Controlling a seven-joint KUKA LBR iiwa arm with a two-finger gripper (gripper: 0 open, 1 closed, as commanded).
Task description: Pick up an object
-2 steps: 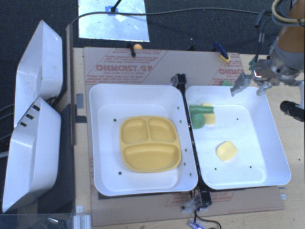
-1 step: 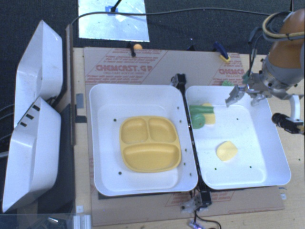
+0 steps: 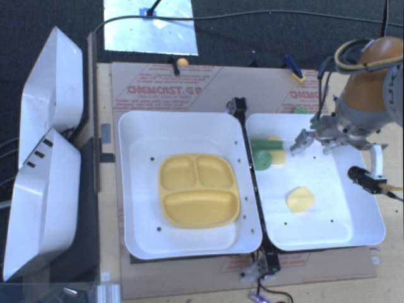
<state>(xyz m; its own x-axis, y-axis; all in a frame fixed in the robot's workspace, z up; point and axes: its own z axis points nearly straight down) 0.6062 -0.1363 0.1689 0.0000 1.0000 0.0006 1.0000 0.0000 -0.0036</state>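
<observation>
My fingers hover over the right bin, grip unclear; approach step. Next: descend onto the green block.

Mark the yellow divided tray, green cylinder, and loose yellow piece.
yellow divided tray (image 3: pixel 199 189), camera view, centre divider.
green cylinder (image 3: pixel 264 153), camera view, its side.
loose yellow piece (image 3: pixel 300 199), camera view, top face.

We are looking at a robotics lab: an industrial arm reaches over two white bins set on a printed board on the tabletop, cables trail across dark carpet, and spare bins are stacked aside.
</observation>
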